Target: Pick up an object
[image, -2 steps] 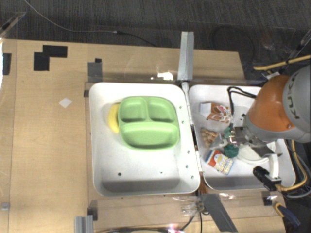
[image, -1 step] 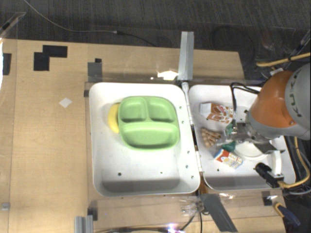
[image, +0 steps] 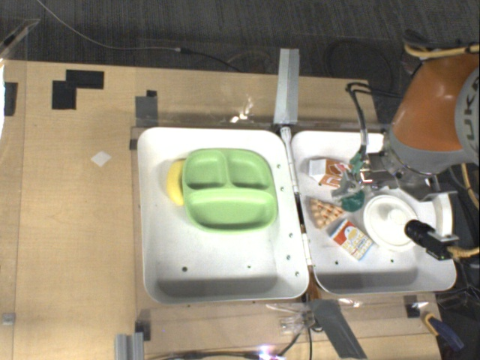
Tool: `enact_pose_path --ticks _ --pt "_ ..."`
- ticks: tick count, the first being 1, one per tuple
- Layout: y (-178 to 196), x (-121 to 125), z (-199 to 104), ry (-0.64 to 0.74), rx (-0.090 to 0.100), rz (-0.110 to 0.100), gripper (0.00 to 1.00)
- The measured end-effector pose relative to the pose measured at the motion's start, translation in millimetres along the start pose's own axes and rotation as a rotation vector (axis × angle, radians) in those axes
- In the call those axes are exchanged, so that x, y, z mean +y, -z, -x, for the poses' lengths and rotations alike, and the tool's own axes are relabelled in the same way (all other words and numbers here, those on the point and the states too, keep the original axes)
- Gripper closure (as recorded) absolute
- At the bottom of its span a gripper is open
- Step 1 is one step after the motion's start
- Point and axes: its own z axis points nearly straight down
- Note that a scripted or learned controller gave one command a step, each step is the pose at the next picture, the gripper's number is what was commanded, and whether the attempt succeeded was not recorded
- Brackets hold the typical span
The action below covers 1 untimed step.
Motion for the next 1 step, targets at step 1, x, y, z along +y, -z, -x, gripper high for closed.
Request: enact_pose_path --ticks 1 --pt "-46.9 2.6 17.3 0.097 0.0 -0.004 1.0"
